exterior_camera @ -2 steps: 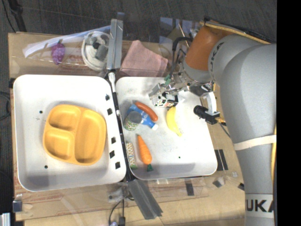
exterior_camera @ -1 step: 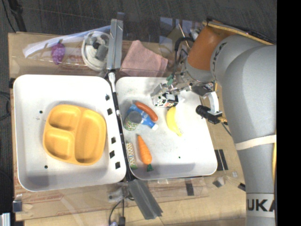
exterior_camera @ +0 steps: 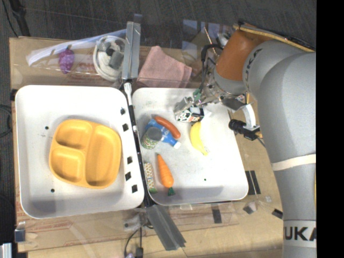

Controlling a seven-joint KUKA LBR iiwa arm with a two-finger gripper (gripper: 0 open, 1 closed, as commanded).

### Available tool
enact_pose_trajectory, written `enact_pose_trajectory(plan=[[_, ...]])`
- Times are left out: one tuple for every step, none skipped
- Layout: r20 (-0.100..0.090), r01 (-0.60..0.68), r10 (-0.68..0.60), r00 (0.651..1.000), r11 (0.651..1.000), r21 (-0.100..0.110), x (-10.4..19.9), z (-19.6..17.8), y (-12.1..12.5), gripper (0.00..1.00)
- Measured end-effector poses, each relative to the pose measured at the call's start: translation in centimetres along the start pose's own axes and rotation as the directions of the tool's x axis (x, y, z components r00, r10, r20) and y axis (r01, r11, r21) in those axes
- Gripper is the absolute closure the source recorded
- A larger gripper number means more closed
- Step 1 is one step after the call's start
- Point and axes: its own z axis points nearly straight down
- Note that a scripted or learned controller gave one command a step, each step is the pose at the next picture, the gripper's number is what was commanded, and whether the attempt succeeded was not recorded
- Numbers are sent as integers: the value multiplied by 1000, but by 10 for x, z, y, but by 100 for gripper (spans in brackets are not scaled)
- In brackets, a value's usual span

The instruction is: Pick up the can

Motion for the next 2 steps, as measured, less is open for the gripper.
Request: enact_pose_trajectory(plan=[[8, 5, -5, 1000, 1000, 2, 12, -1, 1, 0], [9, -45, 45, 999, 999, 0, 25, -2, 4, 0]])
